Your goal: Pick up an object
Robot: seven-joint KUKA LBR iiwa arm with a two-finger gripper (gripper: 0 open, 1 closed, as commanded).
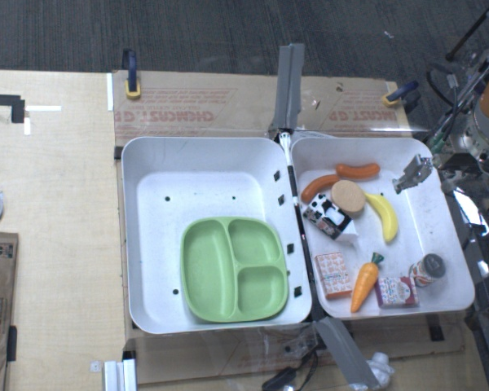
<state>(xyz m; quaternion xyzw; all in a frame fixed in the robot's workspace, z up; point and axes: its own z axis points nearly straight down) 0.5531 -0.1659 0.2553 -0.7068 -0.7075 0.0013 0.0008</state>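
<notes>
The right bin (440,218) holds several items. Among them are a yellow banana (385,216), an orange sausage (359,170), a red sausage (315,187) and a tan round bun (348,196). A black-and-white toy (326,214) lies beside the bun. A carrot (363,283), a pink box (332,274), a red carton (398,292) and a small can (428,269) lie near the front. My gripper (411,174) hangs over the bin's back right part, just right of the banana. It is apart from every item and nothing is in its grasp.
The left bin (147,218) holds a green divided plate (234,269). A grey divider post (290,88) rises between the bins at the back. Clamps (130,73) sit on the cardboard behind. Cables and the arm crowd the right edge.
</notes>
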